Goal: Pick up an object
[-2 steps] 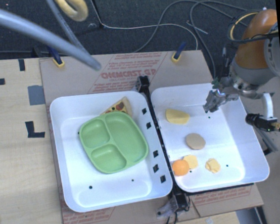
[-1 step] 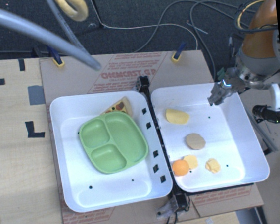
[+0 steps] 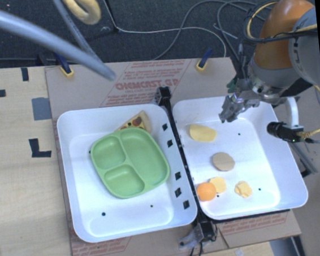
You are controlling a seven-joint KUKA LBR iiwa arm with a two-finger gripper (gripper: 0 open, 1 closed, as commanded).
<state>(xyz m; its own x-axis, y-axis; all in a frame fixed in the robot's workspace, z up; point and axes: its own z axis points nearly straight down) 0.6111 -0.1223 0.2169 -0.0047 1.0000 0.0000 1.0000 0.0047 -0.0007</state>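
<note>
In the right bin (image 3: 277, 163) lie a pale yellow lump (image 3: 202, 133), a tan round cookie-like piece (image 3: 223, 161), an orange ball (image 3: 206, 191) touching a yellow piece (image 3: 217, 184), and a small yellow piece (image 3: 243, 189). My gripper (image 3: 230, 111) hangs over the bin's back part, to the right of and slightly behind the pale yellow lump. Nothing shows between its fingers. The grey arm with its orange band (image 3: 278, 32) comes in from the upper right.
The left bin (image 3: 75, 162) holds a green divided tray (image 3: 130, 162) with a pizza slice toy (image 3: 134, 122) behind it. A black divider (image 3: 175, 151) runs between the bins. Cables cross the dark floor at the back.
</note>
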